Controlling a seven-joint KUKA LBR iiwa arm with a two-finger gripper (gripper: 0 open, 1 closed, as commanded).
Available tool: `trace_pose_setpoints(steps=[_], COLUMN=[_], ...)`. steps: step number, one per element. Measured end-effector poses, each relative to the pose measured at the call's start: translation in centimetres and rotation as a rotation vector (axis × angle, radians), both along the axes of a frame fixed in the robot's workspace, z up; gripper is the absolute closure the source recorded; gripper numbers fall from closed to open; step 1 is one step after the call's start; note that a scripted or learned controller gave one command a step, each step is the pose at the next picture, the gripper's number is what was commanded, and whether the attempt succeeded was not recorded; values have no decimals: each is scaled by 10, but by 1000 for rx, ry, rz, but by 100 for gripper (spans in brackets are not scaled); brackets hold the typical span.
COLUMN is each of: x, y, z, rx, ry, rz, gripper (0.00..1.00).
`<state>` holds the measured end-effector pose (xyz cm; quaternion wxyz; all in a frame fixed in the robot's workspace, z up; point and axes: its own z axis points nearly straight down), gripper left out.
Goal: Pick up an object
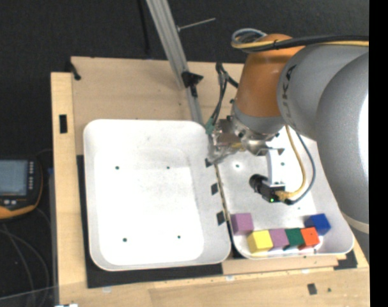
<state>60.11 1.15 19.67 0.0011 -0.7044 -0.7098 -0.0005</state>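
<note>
Several small blocks lie along the near edge of the right bin (243, 183): a purple block (242, 222), a yellow block (260, 240), a second pale purple block (279, 237), a green block (294, 236), an orange block (309, 236) and a blue block (319, 222). My gripper (224, 143) hangs below the orange wrist band, over the far left part of the right bin, close to the rim shared with the left bin. It is well apart from the blocks, and the arm's bulk hides its tip.
The left bin (149, 190) lies beside the right one. A slanted metal rail (170, 40) runs from the top down to the bins' shared far corner. A black cable fitting (268, 187) dangles over the right bin. A handheld pendant (11, 183) sits off the bench at left.
</note>
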Motion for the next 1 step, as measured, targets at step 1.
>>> trace_pose_setpoints(steps=[1], x=[-11], y=[59], z=[0], rx=[0], ry=[1], rz=[1], gripper=[100])
